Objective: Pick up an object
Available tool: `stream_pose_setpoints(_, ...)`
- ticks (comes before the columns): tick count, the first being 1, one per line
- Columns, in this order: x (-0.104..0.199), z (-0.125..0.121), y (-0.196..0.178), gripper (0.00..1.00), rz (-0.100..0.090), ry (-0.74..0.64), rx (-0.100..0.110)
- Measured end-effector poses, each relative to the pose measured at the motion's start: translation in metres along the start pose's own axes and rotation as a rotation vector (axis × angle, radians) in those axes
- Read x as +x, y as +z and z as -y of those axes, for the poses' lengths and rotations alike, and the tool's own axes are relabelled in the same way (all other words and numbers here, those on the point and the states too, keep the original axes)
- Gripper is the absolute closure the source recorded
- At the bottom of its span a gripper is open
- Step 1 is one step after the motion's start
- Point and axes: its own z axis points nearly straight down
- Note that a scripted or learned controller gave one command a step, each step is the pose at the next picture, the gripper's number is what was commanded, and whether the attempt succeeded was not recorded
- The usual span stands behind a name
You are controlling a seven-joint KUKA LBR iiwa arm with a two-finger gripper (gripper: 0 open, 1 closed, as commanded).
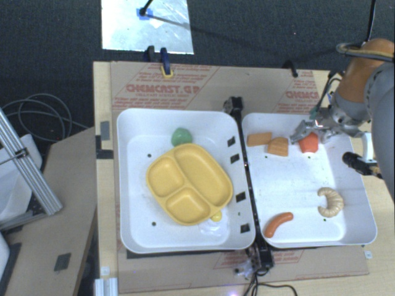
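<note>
gripper (310,131): in right bin (358,227), upper right area | fingers: closed on red object (309,143) | red object: between the fingertips, just right of orange wedge (278,147)

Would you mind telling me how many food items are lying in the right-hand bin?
5: two orange blocks at the back, a red piece under the gripper, a croissant and a sausage in front. The arm may hide more.

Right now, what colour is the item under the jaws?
Red-orange item, below the gripper; clearest in the camera view.
</note>
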Motion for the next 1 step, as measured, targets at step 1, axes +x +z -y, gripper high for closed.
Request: stream_pose_setpoints(1,-0.0006,-0.0004,-0.0116,1.0,0.005,-0.004,-0.008)
